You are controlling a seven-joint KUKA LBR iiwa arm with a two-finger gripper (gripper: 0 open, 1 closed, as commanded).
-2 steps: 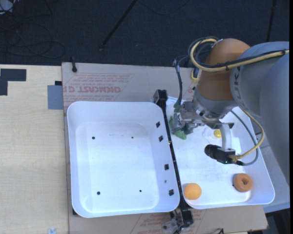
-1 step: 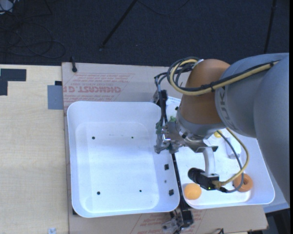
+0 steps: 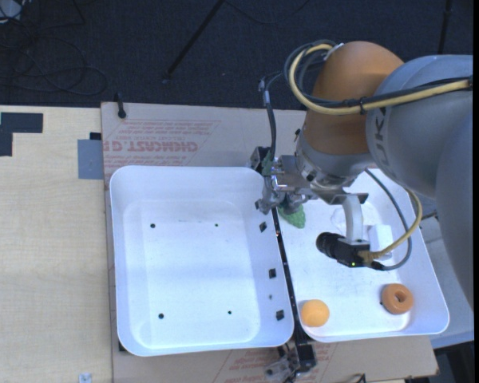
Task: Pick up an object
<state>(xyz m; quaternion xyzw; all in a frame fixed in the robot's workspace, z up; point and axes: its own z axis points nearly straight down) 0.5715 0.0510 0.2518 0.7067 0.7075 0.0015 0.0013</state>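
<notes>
1. Overhead, the KUKA arm (image 3: 383,118) reaches from the right over the right bin (image 3: 431,325), its gripper (image 3: 283,202) low at the bin's inner wall, beside a green object (image 3: 295,216).
2. Whether the fingers are spread or closed cannot be told; the wrist hides them.
3. An orange ball (image 3: 314,313) and a brown ring (image 3: 397,298) lie apart near the front.
4. Judged stage: the grasp attempt; next comes a clean lift, if anything is held.

The light is bright and even from above. The two white bins (image 3: 191,183) shine almost too white, mostly in the middle of the frame. The floor (image 3: 144,38) along the top is dark. Soft shadows sit under the arm (image 3: 415,134). Everything looks a little fuzzy.
</notes>
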